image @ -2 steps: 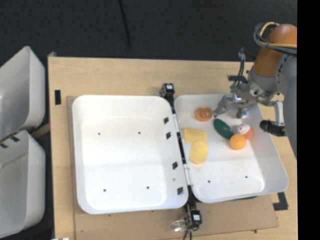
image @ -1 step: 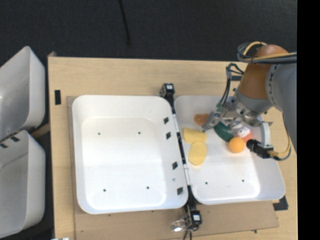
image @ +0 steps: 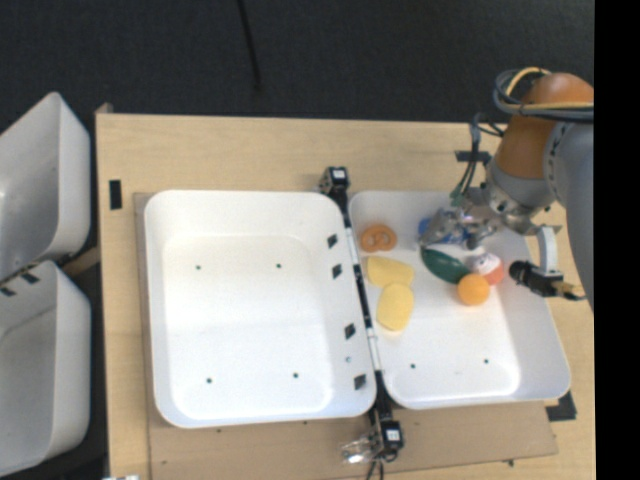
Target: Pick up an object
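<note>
we are looking down on two white bins set side by side on the bench, and the picking is not done yet as far as we can judge. the left bin [image: 245,308] is lying bare, while the right bin [image: 455,368] is holding every candidate object, all gathered in its far half. the gripper [image: 462,230] is reaching in from the right and is sitting low over the far right part of that bin, right above a dark green object [image: 443,263]. we are not able to tell how the claw is set, because the wrist and its cabling are crowding that spot and the tips are blurring into the clutter beneath.

just right of the green piece, an orange ball [image: 474,289] is resting on the bin floor, with a small red and white item [image: 489,266] touching it on the far side. further left, near the divider between the bins, an orange ring-like piece [image: 378,237] is lying farthest away, a pale yellow block [image: 389,271] is sitting nearer, and a yellow oval [image: 395,307] is lying nearest of the three.

nothing is visibly lifted off the floor of the bin. so we are judging that the reach is made, while the closing on a thing and the lift are both left to do.
</note>
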You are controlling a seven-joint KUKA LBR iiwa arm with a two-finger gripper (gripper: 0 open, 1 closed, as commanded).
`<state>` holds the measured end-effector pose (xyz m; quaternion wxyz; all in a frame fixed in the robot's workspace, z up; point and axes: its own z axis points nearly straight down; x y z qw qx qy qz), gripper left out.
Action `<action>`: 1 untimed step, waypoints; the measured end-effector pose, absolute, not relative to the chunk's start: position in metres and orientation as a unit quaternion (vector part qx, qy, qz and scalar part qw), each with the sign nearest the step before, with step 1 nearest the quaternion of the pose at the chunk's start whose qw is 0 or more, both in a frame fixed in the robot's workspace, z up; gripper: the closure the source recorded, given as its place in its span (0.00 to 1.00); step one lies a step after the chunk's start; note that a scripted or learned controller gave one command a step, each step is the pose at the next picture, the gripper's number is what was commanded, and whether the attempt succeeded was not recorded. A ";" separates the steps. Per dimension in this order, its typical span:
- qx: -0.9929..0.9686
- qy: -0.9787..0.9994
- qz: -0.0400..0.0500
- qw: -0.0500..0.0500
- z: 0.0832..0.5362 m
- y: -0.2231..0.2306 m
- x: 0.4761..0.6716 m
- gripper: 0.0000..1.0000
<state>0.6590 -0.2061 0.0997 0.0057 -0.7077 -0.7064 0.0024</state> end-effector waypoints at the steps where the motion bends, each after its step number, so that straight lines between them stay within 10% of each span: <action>1: -0.704 -0.709 0.011 0.041 0.095 -0.219 0.680 0.00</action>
